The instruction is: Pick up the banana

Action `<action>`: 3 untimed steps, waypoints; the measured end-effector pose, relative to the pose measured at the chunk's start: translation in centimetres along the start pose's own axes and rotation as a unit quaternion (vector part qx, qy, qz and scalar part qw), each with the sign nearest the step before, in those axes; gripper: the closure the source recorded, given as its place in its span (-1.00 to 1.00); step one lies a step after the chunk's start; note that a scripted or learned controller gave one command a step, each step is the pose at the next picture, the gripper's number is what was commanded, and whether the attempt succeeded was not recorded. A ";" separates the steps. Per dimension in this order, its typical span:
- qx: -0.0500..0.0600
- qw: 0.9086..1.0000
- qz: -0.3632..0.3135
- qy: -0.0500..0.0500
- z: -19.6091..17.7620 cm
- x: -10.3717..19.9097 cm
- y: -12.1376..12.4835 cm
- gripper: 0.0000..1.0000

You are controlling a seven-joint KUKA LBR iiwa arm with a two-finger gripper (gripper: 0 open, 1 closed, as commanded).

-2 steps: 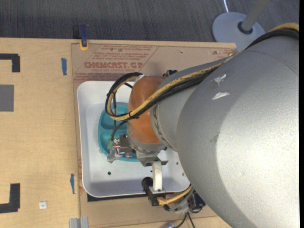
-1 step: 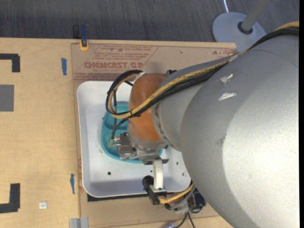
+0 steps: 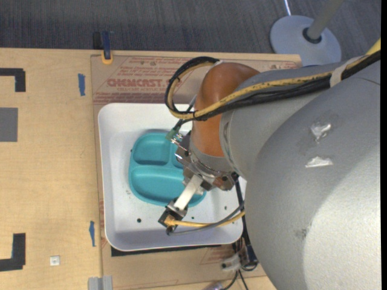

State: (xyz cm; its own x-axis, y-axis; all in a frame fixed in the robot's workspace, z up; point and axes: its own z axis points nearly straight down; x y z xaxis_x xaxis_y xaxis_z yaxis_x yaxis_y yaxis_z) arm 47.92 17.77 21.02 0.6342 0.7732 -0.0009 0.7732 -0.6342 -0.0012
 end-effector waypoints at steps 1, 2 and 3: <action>-0.004 0.996 -0.085 0.003 10.4 1.2 -0.7 1.00; 0.000 1.000 -0.005 0.000 2.8 3.7 -3.0 1.00; 0.001 1.000 -0.006 -0.001 1.9 3.7 -3.1 1.00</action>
